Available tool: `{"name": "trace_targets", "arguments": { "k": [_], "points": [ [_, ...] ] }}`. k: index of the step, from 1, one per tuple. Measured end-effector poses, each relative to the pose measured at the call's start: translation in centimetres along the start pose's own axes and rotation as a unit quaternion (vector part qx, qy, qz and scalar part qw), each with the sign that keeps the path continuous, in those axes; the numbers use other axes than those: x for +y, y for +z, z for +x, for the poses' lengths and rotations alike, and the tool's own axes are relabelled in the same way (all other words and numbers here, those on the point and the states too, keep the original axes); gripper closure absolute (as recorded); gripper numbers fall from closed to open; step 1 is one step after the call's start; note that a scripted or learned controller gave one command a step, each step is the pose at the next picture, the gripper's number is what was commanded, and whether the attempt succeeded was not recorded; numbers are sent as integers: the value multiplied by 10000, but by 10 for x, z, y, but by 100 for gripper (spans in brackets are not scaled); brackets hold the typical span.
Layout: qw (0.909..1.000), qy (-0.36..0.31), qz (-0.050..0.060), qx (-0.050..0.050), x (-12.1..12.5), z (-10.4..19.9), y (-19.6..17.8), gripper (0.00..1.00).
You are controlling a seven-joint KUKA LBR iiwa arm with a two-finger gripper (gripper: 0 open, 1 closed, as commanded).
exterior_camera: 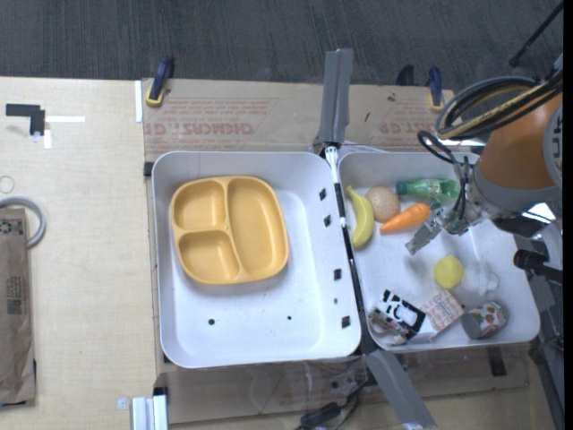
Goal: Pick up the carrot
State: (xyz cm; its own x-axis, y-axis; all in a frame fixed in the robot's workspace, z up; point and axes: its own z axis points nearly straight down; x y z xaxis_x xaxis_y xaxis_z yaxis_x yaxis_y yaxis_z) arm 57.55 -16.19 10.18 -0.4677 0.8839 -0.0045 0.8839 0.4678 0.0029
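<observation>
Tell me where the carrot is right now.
The carrot lies in the right bin, near its upper left, just right of the banana and below the green bottle, with the gripper beside it.

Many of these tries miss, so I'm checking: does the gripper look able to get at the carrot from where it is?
Probably yes. The gripper sits just right of the carrot, with nothing on top of it. The banana and a pale round thing crowd its left end; the green bottle lies just behind.
</observation>
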Motion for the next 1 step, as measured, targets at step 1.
{"name": "trace_targets", "arguments": {
  "k": [1],
  "points": [
    [9997, -224, 38, 28, 71, 2, 12, 0]
  ]
}}
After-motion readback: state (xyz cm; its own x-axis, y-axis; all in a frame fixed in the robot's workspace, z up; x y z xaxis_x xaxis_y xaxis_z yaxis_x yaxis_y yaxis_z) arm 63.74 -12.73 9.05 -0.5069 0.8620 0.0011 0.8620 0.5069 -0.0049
